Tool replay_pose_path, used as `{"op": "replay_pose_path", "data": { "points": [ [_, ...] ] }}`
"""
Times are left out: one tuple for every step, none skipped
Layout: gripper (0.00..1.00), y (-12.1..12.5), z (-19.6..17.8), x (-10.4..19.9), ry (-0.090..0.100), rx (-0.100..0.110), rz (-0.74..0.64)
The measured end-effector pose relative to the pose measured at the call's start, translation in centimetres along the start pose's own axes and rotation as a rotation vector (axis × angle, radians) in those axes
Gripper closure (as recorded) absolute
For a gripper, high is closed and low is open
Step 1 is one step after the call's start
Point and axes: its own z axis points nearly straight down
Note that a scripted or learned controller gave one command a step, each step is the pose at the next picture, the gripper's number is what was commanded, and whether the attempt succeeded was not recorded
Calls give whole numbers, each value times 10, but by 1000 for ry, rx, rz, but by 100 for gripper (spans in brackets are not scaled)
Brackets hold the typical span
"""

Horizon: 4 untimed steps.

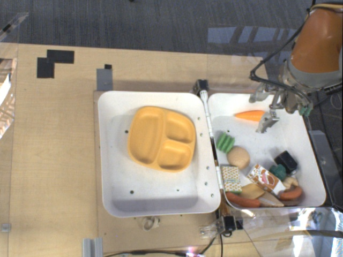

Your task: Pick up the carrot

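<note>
Orange carrot (250, 115) lies flat near the far wall of the right bin (316, 159), just left of the gripper (273, 113). Jaws hang above the bin floor; apart or together, cannot tell.

Smooth matt plastic plate (161, 138), wooden bench (53, 159)

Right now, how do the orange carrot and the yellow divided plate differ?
The orange tapered carrot lies in the right white bin, close beside the gripper; the yellow divided plate sits alone in the left white bin. The carrot is slim and pointed, its tip toward the left; the plate is broad, rounded, with three compartments. The carrot is far smaller and deeper orange. Both lie flat on a bin floor.
</note>
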Motion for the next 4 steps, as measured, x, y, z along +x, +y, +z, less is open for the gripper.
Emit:
{"op": "replay_pose_path", "data": {
  "points": [
    [0, -80, 100, -28, 10, 0, 30],
    [0, -50, 127, -31, 13, 0, 78],
    [0, -44, 92, -36, 0, 0, 234],
    [0, -57, 89, 18, 0, 2, 273]
  ]
}}
